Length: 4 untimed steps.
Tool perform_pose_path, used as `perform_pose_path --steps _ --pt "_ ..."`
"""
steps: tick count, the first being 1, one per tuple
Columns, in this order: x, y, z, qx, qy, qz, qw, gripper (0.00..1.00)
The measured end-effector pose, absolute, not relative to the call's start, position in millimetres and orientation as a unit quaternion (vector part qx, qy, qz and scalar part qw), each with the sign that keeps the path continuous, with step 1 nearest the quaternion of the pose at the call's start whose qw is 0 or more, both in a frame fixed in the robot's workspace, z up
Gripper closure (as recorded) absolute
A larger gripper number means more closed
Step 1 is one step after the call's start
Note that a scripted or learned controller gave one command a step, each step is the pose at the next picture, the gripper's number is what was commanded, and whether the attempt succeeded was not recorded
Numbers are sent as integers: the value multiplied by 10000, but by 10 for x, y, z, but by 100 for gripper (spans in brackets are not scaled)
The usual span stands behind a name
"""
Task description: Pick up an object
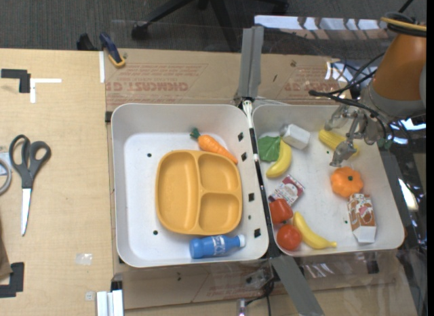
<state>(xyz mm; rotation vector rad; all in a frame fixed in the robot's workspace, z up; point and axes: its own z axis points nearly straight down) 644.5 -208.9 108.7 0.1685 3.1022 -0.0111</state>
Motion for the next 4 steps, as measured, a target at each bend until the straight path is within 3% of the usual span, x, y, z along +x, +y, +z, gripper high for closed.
perform_pose_path --steps 2,3,4 --pt "5908 -1942 1079 1144 9933 -21 192 0" --pt "5501 -1796 929 1405 9901 0 15 0" --pt "5806 -1558 928 2131 9770 -2 23 0"
